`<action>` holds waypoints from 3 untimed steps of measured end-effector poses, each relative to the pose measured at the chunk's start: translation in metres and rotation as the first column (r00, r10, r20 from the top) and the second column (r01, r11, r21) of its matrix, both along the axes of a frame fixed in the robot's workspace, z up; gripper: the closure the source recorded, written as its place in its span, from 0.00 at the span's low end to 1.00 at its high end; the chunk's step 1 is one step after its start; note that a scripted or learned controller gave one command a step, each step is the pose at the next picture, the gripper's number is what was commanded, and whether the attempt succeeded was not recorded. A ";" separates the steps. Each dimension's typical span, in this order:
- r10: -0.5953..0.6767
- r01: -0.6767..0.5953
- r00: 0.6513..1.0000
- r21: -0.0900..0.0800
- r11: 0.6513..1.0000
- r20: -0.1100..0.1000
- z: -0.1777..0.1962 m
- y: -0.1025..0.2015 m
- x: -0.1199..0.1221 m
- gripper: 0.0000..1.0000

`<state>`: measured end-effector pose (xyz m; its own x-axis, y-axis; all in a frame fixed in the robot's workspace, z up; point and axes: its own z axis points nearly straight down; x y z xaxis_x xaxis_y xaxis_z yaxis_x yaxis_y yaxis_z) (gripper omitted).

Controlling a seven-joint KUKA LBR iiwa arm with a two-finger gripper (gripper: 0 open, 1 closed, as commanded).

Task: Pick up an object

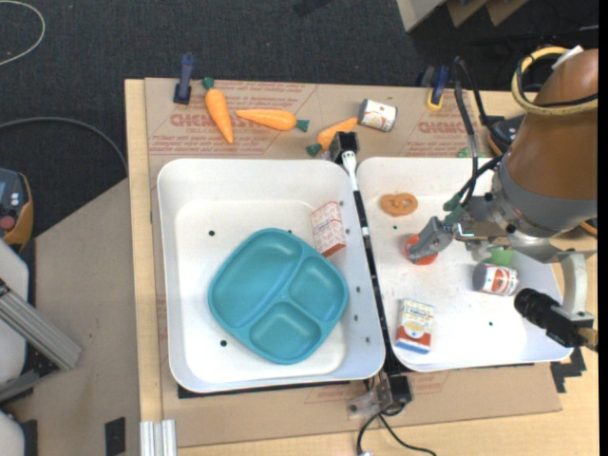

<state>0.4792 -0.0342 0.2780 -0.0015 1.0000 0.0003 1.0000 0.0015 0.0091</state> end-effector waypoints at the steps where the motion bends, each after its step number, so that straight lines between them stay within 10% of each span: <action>1: 0.002 -0.002 1.000 0.001 1.000 0.013 0.267 0.030 0.001 0.00; 2: 0.000 0.000 1.000 -0.002 1.000 -0.003 0.268 0.030 0.001 1.00; 3: -0.003 0.003 1.000 -0.002 1.000 -0.022 0.145 0.024 0.007 1.00</action>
